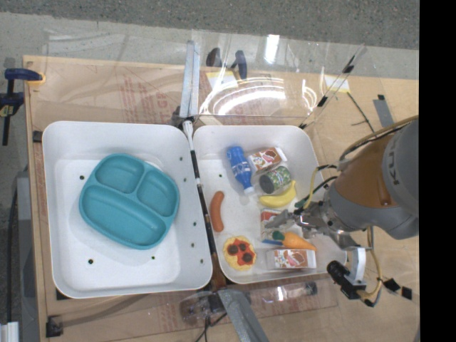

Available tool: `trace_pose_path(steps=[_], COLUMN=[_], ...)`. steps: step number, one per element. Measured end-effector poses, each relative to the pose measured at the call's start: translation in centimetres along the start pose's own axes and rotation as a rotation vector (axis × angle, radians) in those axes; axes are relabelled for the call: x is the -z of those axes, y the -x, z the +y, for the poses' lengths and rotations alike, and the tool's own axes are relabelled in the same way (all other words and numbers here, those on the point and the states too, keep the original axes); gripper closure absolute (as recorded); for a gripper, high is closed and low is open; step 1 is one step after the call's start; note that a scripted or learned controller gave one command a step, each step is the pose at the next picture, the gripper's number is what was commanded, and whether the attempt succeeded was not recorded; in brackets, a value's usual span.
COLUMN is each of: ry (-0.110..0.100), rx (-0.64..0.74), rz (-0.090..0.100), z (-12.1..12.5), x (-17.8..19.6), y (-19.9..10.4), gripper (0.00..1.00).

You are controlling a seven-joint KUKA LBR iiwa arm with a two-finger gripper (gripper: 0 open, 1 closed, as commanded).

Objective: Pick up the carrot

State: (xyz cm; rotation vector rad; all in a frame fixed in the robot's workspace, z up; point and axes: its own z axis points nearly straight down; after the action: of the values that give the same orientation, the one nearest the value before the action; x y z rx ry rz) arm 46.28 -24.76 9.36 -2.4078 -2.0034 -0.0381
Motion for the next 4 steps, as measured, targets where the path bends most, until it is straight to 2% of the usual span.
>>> trace_pose_path(steps=[1, 2, 3, 4], ry=[0.008, 0.008, -0.013, -0.006], rx=[0.012, 0.012, 0.216, -0.067], rz=[0.001, 0.001, -0.023, -0.026], z=[0.4, 0.4, -0.9, -0.7], x=[1.2, 1.2, 0.9, 5.2], y=[-0.3, -0.3, 0.7, 1.4], gripper=[1.0, 0.0, 0.0, 0.0])
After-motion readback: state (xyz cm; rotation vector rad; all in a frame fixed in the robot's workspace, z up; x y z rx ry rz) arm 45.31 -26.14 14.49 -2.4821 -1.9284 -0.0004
